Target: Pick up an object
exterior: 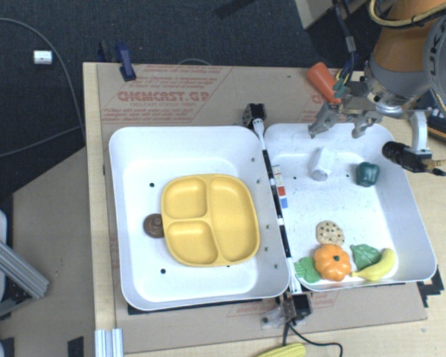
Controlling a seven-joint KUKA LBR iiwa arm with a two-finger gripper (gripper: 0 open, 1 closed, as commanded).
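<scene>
My gripper (340, 123) hangs over the far edge of the right bin (409, 207), its two fingers spread apart with nothing between them. Just below it a small white cylinder (320, 165) lies on the bin floor. A dark green pepper-like piece (367, 174) sits to the cylinder's right. Near the bin's front lie a speckled cookie (329, 233), an orange pumpkin (332, 262), a green leafy piece (365, 255) and a yellow banana (380, 266).
The left bin (130, 199) holds a yellow divided plate (208, 219) with a brown round piece (154, 225) beside its left rim. A black divider strip (273, 192) runs between the bins. An orange-handled tool (323, 82) lies behind the right bin.
</scene>
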